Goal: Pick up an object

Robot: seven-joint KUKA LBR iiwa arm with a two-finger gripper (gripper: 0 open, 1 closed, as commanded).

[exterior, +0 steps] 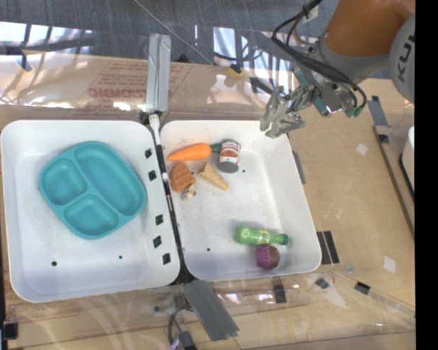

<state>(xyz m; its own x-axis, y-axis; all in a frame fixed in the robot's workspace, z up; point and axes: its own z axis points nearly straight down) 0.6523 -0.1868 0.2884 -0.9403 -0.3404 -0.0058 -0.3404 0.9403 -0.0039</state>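
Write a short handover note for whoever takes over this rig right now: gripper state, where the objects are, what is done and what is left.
Gripper: above the right bin's far right corner, holding nothing.
Right bin: carrot, small can, bread piece and wedge at the far side; green bottle and purple item near the front.
Left bin: teal divided plate.
Done: nothing picked.
Left: choose an object, descend, grasp, lift.
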